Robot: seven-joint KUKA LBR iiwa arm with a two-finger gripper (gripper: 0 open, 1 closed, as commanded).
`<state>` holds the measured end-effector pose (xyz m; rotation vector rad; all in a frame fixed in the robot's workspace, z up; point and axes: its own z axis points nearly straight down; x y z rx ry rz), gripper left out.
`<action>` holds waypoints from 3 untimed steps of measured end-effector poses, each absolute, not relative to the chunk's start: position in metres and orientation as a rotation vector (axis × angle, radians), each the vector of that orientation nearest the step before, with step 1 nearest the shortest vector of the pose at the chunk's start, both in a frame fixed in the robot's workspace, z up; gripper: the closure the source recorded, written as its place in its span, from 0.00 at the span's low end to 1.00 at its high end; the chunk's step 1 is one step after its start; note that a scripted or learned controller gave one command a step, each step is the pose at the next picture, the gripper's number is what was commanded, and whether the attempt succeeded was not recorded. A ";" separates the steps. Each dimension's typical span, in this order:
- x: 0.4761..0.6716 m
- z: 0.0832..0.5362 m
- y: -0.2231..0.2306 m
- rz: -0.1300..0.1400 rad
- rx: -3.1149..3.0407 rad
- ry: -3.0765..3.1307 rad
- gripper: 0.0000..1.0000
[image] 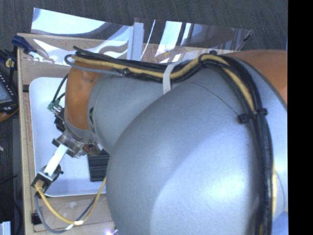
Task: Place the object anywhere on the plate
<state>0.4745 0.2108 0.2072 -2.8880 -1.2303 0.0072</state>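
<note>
The big grey arm (195, 151) covers most of the frame. Its hand (90, 148) hangs over the white bin (39, 131) at left. I cannot tell its state.

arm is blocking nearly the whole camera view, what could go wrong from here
1. The grey arm covers most of both bins, so a miss or a drop under it would likely go unseen from this camera.
2. The loose yellow cable loops past the left bin's front edge and might snag on the bench frame.
3. The wrist hangs low over that bin and could knock things hidden beneath it.
</note>
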 end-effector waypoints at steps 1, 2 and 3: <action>0.514 0.268 0.220 0.005 -2.761 -1.491 1.00; 0.474 0.144 0.205 0.015 -2.797 -1.426 1.00; 0.476 0.196 0.098 0.006 -2.896 -1.217 1.00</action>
